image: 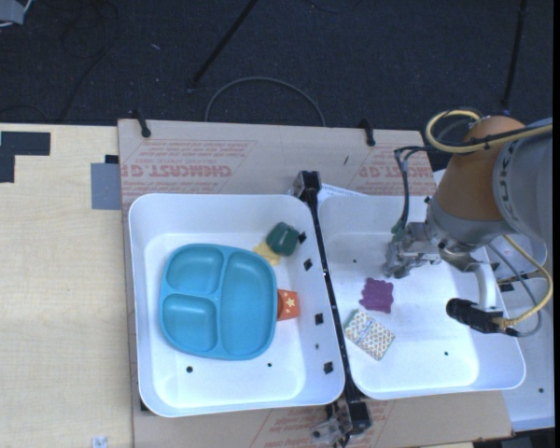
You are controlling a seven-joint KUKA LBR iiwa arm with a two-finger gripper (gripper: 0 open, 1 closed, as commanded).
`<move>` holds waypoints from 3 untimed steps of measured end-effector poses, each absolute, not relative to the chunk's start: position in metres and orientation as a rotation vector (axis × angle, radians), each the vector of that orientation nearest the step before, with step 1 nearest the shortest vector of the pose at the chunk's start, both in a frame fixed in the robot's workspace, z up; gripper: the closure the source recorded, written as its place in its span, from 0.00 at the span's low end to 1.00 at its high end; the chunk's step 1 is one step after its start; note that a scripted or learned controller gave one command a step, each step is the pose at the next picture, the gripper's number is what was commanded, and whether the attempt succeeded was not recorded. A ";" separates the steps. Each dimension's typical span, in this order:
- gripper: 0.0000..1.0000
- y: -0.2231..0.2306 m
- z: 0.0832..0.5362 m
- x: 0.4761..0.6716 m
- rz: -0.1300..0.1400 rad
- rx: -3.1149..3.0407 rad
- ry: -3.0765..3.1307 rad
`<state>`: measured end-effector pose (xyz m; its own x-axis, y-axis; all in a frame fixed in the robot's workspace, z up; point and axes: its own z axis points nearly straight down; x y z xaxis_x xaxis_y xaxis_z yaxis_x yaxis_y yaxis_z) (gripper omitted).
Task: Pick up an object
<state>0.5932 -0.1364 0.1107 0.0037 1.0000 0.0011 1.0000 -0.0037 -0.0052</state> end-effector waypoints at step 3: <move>1.00 -0.140 0.238 0.594 -0.001 -2.221 -2.224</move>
